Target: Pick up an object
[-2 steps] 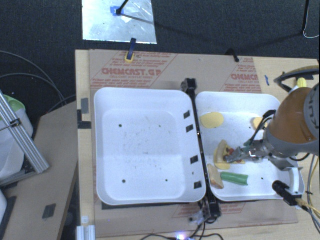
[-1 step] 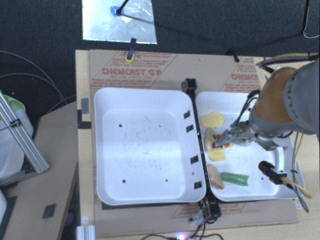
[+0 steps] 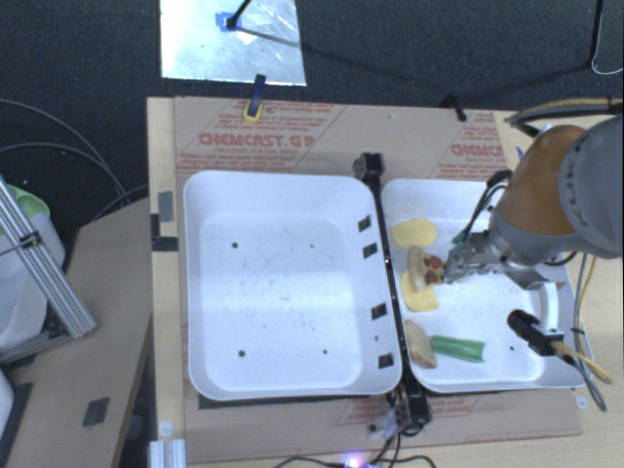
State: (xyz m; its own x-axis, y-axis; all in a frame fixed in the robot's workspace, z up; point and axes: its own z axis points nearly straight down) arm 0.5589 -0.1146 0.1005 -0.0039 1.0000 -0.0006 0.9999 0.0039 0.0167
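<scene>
**While Low in the Right Bin: End Effector at the Yellow Pieces**

While stretched in from the right, holds the end effector [image 3: 447, 264] low inside the right bin [image 3: 487, 305], near that bin's middle, pointing left. Cannot tell how far open, nor whether anything is in its hold; too small and too crowded at the tip.

Right at the tip, touching or just short of it: a long yellow-and-brown piece [image 3: 416, 264], lying roughly up-and-down in the view. Just above that, apart from the tip: a round pale yellow piece [image 3: 414, 232]. Just below, touching the long piece's lower end: another yellow piece [image 3: 422, 299].

Further toward the near rim, well apart from the tip: a tan wedge [image 3: 419, 345] against the bin's left wall. Beside it on its right, a green stick [image 3: 457, 348], lying flat and almost level.

Behind the tip: the grey arm [image 3: 595, 203] with its orange band [image 3: 541, 188], above the bin's right half.

Beside the right bin, rim to rim: the left bin [image 3: 283, 291], white and shallow. Under both: the counter [image 3: 159, 310], covered by a brown sheet [image 3: 322, 135] with red lettering.
</scene>
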